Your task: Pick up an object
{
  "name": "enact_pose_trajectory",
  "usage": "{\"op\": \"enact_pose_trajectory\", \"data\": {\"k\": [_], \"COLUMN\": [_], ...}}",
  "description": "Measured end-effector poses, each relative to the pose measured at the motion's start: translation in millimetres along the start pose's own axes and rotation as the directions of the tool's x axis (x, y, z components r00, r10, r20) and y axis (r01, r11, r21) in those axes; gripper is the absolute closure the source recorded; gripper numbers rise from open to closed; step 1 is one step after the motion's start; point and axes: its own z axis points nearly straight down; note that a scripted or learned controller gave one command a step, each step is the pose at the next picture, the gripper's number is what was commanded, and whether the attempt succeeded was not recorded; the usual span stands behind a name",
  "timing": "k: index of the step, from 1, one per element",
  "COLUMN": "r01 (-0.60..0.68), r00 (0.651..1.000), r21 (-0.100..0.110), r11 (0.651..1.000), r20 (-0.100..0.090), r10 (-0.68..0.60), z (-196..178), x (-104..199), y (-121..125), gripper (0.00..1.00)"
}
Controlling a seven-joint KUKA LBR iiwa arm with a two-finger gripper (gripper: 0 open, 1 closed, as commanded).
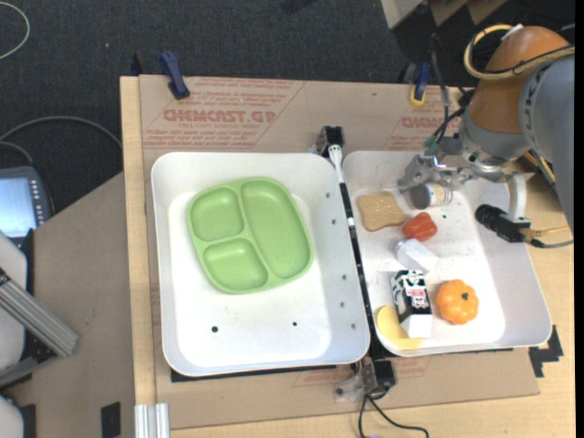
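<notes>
Toy objects lie scattered in the right bin (511, 327): a tan slice of toast (380, 211) at the far left, a red piece (420, 225) just right of it, a small white block (416, 255) nearer, then a black-and-white milk carton (412, 297) lying against a yellow piece (394, 328) at the near edge, and an orange pumpkin (457, 301) just right of the carton. The claw (422, 186) hangs over the far part of this bin, just beyond the toast and the red piece, with nothing visibly caught in it; whether it is released or clenched cannot be told from this angle. The grey arm (538, 108) with its orange band reaches in from the right. The left bin (173, 272) holds a green divided tray (249, 234). Both bins sit side by side on the counter (228, 108).
</notes>
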Motion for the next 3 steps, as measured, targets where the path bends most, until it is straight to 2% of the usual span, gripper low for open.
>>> {"op": "enact_pose_trajectory", "data": {"k": [1, 2, 3], "r01": [0.002, 0.002, 0.0], "r00": [1.0, 1.0, 1.0], "r21": [-0.009, -0.007, 0.011], "r11": [1.0, 1.0, 1.0], "r20": [0.005, 0.003, -0.004], "r10": [-0.001, -0.002, 0.0], "z": [-13.6, -10.5, 0.2], "x": [-0.9, -0.3, 6.8], "y": [2.3, 2.4, -1.5], "gripper": [1.0, 1.0, 1.0]}}
